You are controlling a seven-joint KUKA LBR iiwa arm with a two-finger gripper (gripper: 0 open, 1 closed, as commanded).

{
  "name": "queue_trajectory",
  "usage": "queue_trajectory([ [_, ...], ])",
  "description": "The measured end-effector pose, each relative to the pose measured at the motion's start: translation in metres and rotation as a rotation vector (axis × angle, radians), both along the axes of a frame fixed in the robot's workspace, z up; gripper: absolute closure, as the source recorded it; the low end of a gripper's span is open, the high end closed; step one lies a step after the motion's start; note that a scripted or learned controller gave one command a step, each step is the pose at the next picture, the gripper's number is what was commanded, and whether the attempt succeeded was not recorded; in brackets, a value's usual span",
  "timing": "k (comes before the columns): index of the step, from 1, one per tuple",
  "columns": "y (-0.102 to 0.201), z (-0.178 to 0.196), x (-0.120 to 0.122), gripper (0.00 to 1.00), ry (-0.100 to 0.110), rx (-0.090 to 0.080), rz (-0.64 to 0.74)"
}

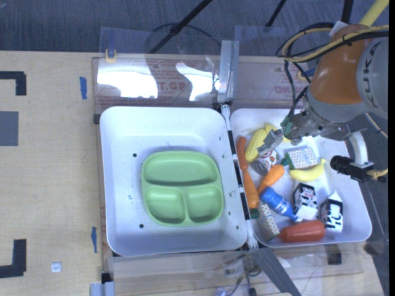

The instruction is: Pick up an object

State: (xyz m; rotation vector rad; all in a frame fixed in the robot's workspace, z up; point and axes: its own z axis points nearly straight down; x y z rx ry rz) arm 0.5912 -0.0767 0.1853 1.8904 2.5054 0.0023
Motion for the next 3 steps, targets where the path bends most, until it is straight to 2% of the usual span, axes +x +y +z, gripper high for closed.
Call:
queue_trajectory([
  [1,-0.020,-0.084,-0.028,0.00,-0.015,-0.004,0.063],
  [2,-0.010,0.000,-0.002,0.00,0.001,0.000,0.122],
  [3,-0.038,-0.089,0.001,0.00,0.000,-0.001,0.444],
])
